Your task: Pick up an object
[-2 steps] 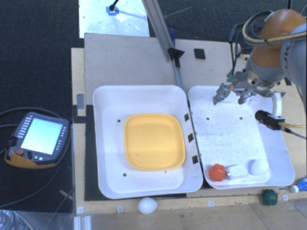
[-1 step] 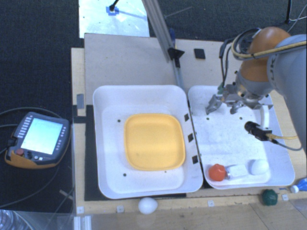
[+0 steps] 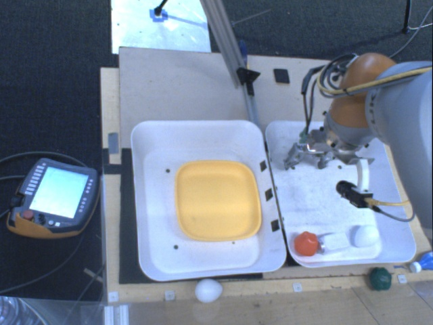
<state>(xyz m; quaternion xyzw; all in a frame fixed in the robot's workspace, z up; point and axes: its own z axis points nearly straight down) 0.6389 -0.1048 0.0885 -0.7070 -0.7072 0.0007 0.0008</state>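
- The grey arm (image 3: 399, 100) reaches in over the right bin (image 3: 392, 249), wrist bent down as if searching for a pick.
- A yellow plate (image 3: 218, 200) lies flat in the left bin (image 3: 152, 249).
- The gripper (image 3: 312, 156) hovers at the right bin's far end; I can't tell how its fingers stand.
- An orange ball (image 3: 306, 244) and a white ball (image 3: 365, 236) sit by the near wall, well apart from the gripper.

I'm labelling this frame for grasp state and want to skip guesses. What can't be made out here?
- Gripper: the arm's wrist covers it from above, so its state is unreadable.
- Pale objects beside the orange ball: white on white bin, shapes unclear.
- Blue item: cut by the frame edge.
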